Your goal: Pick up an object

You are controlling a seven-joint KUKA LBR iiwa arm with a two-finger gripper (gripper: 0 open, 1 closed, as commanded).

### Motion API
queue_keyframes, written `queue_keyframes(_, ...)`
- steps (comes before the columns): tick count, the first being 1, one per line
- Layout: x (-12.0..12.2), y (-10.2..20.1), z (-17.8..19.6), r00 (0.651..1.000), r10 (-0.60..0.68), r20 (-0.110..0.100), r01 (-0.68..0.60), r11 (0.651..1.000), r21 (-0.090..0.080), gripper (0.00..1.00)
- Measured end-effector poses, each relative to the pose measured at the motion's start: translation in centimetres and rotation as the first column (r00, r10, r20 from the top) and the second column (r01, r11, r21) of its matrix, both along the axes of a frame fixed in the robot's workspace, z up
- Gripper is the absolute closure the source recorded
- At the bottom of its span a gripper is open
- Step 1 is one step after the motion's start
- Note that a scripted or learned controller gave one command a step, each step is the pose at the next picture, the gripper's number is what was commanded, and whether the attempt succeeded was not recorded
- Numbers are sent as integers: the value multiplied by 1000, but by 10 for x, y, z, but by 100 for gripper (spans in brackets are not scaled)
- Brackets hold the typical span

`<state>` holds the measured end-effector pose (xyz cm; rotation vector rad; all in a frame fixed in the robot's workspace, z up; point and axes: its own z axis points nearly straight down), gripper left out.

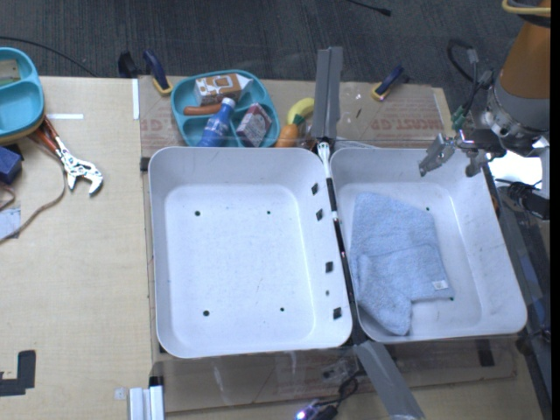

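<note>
Jaws (455,154) spread wide, nothing between them, hanging over right bin's (490,318) far corner. Blue towel (394,256) lying flat in that bin. Best to drop onto a fold, pinch deep.

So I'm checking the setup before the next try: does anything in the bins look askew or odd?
Only the grey towel in the right bin: it lies rumpled and slightly askew, one corner folded toward the front rim. Nothing looks spilled or damaged.
</note>
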<state>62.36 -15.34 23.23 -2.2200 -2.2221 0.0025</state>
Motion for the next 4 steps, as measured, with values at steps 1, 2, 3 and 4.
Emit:
queue_keyframes(1, -58, -48, 20, 1000, 15, 0, -15, 1000, -1, 0)
queue_keyframes(2, -122, -69, -21, 987, -162, -2, 162, 987, 1, 0)
queue_keyframes(3, -145, -63, -23, 940, -340, -2, 340, 940, 1, 0)
queue_keyframes(4, -146, -50, -40, 885, -465, -1, 465, 885, 0, 0)
